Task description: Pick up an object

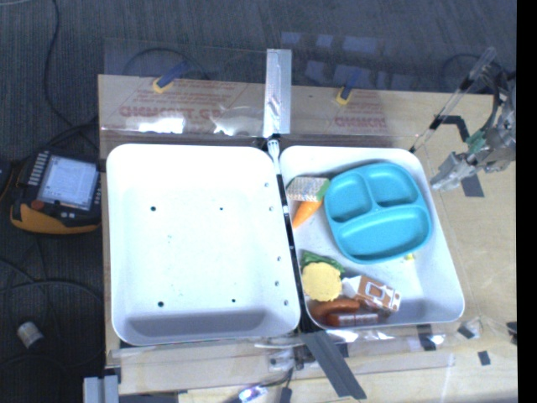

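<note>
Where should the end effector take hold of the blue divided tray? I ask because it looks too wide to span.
Probably at the rim, not across the body. The blue divided tray lies flat and fills much of the right bin. Its lower right edge faces bare bin floor, while the carrot crowds its left side. Come straight down there, one finger inside the rim and one outside.

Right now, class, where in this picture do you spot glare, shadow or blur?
Camera view: glare whitens the clear sheet behind the left bin; a soft shadow lies along that bin's near wall; the blue tray is evenly lit and sharp; the pincer at the right looks faint and blurred.
</note>
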Motion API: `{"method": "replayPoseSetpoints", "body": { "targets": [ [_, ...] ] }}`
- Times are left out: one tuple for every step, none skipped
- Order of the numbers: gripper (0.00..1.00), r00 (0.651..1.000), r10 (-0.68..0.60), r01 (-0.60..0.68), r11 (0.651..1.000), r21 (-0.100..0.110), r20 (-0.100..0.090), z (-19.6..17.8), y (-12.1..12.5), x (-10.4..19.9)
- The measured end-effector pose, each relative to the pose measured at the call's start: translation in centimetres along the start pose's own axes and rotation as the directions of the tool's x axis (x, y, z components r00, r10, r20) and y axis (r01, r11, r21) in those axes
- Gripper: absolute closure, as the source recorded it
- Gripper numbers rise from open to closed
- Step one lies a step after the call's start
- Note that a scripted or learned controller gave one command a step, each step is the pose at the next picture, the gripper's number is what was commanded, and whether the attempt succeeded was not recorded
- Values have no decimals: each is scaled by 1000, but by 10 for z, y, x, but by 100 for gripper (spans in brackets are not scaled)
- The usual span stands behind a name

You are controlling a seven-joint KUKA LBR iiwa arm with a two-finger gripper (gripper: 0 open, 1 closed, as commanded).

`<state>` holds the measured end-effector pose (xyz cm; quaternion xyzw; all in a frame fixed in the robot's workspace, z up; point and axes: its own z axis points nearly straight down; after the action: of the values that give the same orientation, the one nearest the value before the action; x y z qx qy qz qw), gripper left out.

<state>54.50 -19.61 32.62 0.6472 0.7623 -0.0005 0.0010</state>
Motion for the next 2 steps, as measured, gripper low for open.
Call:
{"method": "replayPoseSetpoints", "body": {
  "targets": [
    [100,997,-81,81,997,2,1,77,59,-32],
    [100,996,-85,85,996,3,2,149,118,-46]
  ]
}}
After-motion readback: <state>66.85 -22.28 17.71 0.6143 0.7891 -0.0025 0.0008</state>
